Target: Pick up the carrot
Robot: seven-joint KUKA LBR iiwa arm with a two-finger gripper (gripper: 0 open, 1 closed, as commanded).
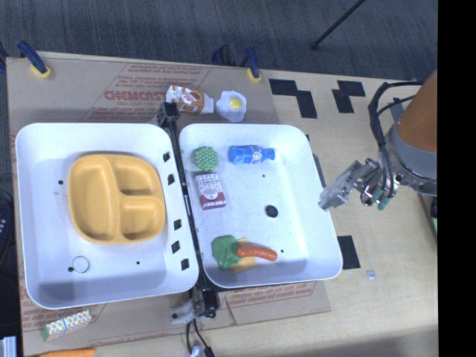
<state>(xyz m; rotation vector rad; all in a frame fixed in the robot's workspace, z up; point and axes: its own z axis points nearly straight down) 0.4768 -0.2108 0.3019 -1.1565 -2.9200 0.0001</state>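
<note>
On the tabletop (372, 288) two white bins sit side by side: the left bin (44, 274) holds a yellow divided tray (117, 197), and the right bin (312, 199) holds a red packet (210, 190), a blue bottle (251, 155), a green ball (205, 158) and the carrot (251, 253). The carrot is orange with a bushy green top, lying flat near the bin's near edge. The gripper (338, 192) hovers right of that bin, outside it, fingers (330, 198) apart and holding nothing.

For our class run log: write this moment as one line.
stage: approach | gripper: outside right bin, off its right rim | carrot: lying in right bin, near front, untouched
</note>
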